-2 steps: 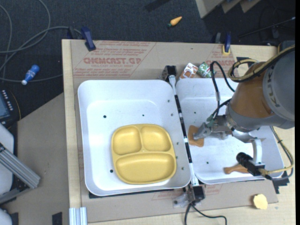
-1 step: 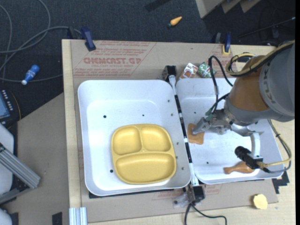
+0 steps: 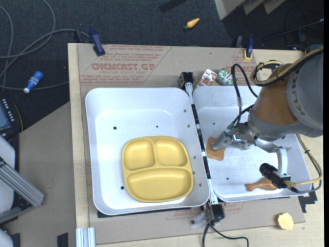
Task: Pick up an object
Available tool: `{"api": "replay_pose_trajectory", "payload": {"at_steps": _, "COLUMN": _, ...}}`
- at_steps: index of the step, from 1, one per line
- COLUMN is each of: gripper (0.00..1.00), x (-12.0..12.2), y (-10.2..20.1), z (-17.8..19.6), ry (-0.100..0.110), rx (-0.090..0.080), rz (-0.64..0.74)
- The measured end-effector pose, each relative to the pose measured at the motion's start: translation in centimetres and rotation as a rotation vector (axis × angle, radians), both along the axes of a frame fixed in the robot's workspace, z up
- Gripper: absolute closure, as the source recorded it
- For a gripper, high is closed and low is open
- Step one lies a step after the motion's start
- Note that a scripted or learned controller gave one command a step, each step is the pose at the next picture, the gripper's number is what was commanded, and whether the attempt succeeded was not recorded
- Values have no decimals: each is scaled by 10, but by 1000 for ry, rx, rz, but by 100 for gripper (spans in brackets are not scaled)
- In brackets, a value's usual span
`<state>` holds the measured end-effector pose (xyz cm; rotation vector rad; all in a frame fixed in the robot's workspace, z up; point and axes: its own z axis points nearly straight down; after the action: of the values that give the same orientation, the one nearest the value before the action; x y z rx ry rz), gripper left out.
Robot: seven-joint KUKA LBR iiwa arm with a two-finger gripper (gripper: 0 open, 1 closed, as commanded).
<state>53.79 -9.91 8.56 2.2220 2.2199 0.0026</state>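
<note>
Left of the divider between the bins lay a yellow three-compartment plastic plate [image 3: 157,168] in the left white bin [image 3: 103,107]. Just right of the divider, a small orange-brown flat piece [image 3: 215,152] lay on the right white bin [image 3: 226,99] floor, the gripper [image 3: 226,141] touching or just above it; its opening could not be judged. A sound grasp probably required centring over the piece. Dark carpet surrounded the bench.

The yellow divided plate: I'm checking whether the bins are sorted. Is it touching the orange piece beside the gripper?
Apart. The camera view shows the yellow divided plate in the left bin and the orange piece in the right bin, with the bin walls between them.
</note>
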Motion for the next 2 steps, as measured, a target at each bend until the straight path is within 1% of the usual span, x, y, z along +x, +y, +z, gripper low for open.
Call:
{"api": "replay_pose_trajectory", "payload": {"at_steps": 1, "gripper": 0, "x": 2, "y": 5, "z": 0, "ry": -1, "rx": -3, "rz": 1}}
{"api": "replay_pose_trajectory", "payload": {"at_steps": 2, "gripper": 0, "x": -12, "y": -20, "z": 0, "ry": 2, "rx": 0, "rz": -1}}
